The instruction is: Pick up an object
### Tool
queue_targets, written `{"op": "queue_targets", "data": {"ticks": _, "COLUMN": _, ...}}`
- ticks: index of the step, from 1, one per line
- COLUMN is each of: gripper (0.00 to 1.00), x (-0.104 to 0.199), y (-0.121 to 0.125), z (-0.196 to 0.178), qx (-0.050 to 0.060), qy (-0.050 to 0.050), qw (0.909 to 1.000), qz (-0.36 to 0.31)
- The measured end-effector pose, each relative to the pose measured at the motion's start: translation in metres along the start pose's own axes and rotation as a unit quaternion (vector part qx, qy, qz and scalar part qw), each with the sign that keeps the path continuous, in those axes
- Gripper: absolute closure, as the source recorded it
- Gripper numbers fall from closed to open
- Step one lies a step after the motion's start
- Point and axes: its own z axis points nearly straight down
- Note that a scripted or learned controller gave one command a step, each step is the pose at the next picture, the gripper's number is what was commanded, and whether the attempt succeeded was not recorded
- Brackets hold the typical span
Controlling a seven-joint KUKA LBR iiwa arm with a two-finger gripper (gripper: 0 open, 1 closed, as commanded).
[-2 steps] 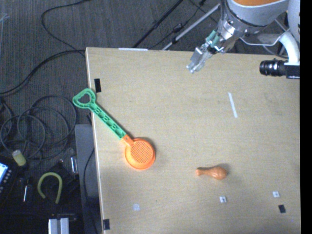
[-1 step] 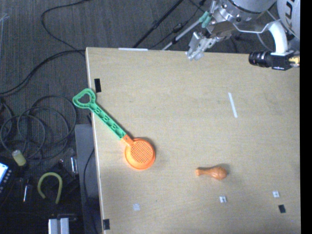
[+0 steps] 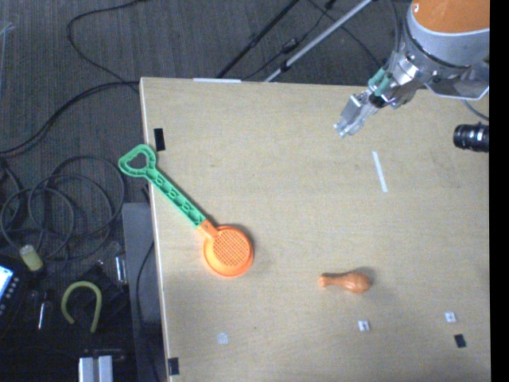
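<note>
Strainer (image 3: pixel 195 217), green handle and orange head, lower left of frame, long axis upper-left to lower-right, well apart down-left of gripper (image 3: pixel 350 122); jaws' opening cannot be told.

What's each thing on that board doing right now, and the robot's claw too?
Green-handled orange strainer: lying flat, untouched.
Orange drumstick-shaped toy: lying on its side, untouched.
White stick: lying flat, alone.
End effector: above the wooden board, holding nothing visible.
</note>
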Motion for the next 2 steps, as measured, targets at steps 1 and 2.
{"op": "queue_targets", "data": {"ticks": 1, "gripper": 1.0, "x": 0.012, "y": -0.068, "z": 0.0, "qx": 0.0, "qy": 0.0, "qw": 0.9968, "qz": -0.08}}
{"op": "queue_targets", "data": {"ticks": 2, "gripper": 1.0, "x": 0.031, "y": -0.062, "z": 0.123, "qx": -0.001, "qy": 0.001, "qw": 0.9881, "qz": -0.154}}
